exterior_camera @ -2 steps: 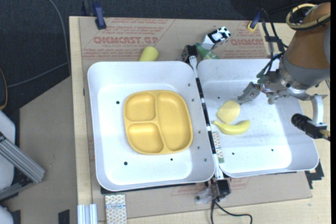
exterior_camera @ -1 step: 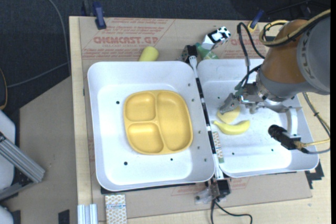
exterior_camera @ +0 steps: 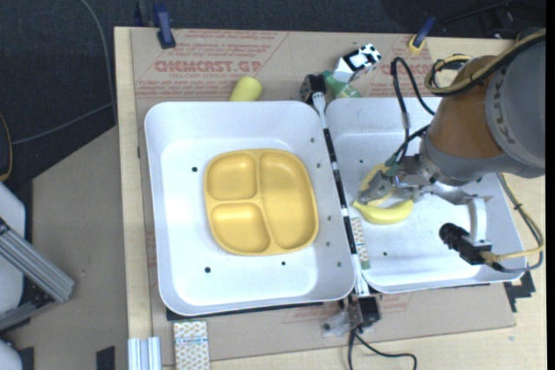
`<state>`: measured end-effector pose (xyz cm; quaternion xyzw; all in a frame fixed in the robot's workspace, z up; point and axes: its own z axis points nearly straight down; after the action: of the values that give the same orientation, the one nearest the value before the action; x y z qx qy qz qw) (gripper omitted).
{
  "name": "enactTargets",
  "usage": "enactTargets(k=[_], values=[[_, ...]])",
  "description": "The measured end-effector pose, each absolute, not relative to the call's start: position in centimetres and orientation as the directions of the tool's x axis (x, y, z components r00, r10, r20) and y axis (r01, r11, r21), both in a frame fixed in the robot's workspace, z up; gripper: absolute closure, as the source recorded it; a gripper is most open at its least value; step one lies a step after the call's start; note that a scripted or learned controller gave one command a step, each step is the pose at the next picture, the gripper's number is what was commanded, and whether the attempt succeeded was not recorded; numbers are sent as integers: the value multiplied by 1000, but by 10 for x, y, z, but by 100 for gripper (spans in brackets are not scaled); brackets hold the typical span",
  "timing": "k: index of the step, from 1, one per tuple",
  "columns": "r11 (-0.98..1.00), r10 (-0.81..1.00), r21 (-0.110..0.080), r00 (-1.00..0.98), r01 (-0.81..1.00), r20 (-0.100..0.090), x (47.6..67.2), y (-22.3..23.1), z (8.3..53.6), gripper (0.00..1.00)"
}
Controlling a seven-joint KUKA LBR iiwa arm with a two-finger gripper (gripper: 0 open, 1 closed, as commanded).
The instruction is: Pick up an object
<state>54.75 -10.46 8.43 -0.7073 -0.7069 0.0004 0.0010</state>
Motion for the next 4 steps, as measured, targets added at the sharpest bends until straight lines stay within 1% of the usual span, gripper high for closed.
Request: enactTargets(k=[1, 2, 3, 4], values=[[-1, 1000, 0, 1, 1000, 1, 548, -104, 94, 100], [0, 1000, 0, 0, 1000, 1, 548, -104, 94, 0], [-1, 1000, -3, 1, 1000, 1, 536, -99, 84, 0], [1, 1000, 1, -1, 1000, 0, 594, -102, 85, 0]])
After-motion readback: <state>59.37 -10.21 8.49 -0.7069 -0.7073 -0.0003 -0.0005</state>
